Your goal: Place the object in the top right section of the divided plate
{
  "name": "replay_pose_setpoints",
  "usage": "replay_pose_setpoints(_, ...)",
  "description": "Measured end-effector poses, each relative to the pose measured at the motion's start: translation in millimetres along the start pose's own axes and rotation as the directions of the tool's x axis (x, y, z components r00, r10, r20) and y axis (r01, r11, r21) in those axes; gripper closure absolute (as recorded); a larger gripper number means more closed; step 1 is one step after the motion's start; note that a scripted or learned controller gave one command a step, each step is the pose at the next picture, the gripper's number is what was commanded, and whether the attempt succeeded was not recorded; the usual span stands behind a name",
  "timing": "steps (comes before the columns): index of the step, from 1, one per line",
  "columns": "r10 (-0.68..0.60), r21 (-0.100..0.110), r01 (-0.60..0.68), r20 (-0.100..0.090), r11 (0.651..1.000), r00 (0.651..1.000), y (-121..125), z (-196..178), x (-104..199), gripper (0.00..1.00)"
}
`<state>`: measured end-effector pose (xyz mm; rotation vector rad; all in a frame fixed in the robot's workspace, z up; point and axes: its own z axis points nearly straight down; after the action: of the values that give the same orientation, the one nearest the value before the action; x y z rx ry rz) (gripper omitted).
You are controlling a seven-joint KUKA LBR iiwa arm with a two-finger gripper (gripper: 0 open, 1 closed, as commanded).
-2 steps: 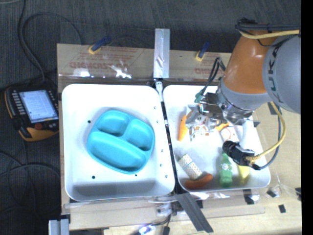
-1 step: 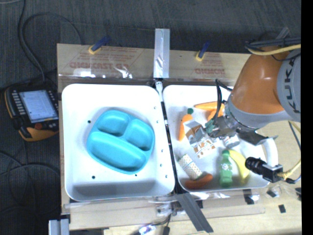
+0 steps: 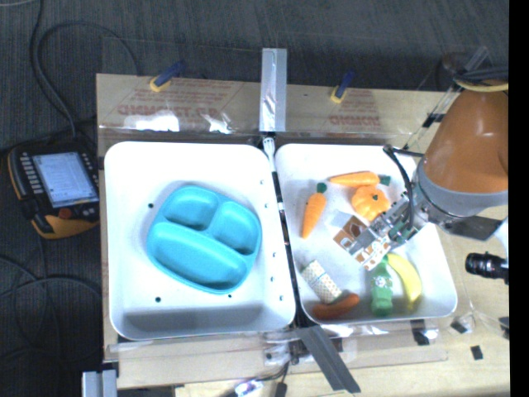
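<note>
Toy food fills the right bin (image 3: 442,300): two carrots (image 3: 312,213) (image 3: 354,178), an orange pumpkin-shaped piece (image 3: 369,199), a yellow banana (image 3: 404,276), a green bottle (image 3: 381,292), a patterned cylinder (image 3: 321,282) and a reddish sausage shape (image 3: 335,306). The left bin (image 3: 132,304) holds a smooth blue divided plate (image 3: 204,236) with three bare sections. Over the right bin's toys hangs the hand (image 3: 382,236), too cluttered to tell if it grips anything.
</note>
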<state>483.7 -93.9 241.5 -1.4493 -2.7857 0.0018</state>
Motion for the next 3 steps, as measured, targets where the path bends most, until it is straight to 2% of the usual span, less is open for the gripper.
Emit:
replay_pose_setpoints(1,-0.228,0.0,0.228,-0.001,0.974,0.974,-29,66,-41,1.0)
replay_pose_setpoints(2,-0.284,-0.003,0.284,0.004,0.959,0.959,-44,-88,-85,1.0)
replay_pose_setpoints(3,-0.628,-0.001,0.628,0.003,0.778,0.778,-73,-72,-106,1.0)
